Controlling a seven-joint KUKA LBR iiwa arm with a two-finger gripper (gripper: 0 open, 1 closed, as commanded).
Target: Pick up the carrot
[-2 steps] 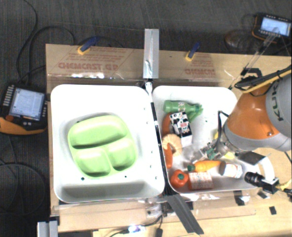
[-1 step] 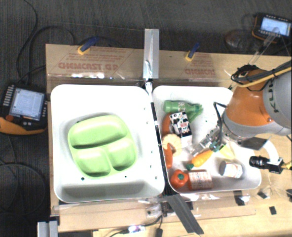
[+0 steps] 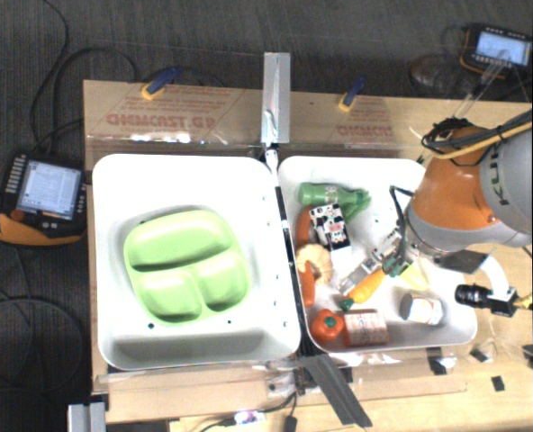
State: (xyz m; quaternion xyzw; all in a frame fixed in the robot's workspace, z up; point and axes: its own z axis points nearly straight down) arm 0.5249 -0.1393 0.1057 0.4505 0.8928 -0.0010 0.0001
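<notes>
The bench (image 3: 185, 115) carries two white bins: the left bin (image 3: 113, 241) holds a green divided tray (image 3: 187, 264), and the right bin (image 3: 456, 327) is crowded with small items. The grey arm (image 3: 469, 201) reaches in from the right over the right bin. Its claw (image 3: 385, 264) sits down among the items, directly at the upper end of the carrot (image 3: 367, 286), which lies tilted near the bin's middle. The claw seems clenched around the carrot's top, though the contact is hard to make out.
</notes>
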